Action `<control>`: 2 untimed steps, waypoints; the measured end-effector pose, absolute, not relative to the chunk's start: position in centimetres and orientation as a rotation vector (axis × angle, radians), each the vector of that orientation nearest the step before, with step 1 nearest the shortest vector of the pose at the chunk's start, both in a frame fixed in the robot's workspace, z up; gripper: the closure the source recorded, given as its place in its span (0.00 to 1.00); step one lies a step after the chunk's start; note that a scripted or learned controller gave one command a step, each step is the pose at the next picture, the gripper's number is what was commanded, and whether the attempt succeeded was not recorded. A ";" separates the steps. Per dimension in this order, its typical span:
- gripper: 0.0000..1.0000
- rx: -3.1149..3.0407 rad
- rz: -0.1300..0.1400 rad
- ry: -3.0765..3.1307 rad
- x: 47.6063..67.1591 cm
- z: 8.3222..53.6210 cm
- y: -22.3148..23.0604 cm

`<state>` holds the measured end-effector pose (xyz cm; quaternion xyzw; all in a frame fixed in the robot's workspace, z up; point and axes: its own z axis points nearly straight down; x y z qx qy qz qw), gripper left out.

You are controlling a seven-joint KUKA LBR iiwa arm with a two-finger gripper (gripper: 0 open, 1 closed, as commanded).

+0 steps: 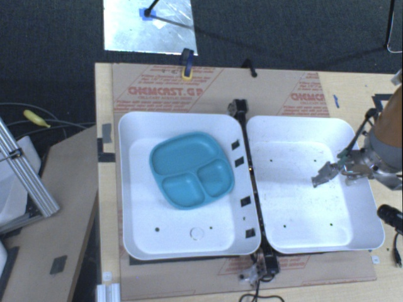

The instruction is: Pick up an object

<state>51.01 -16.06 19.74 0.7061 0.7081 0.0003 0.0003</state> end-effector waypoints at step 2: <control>0.00 2.205 0.009 2.226 54.0 18.6 -12.5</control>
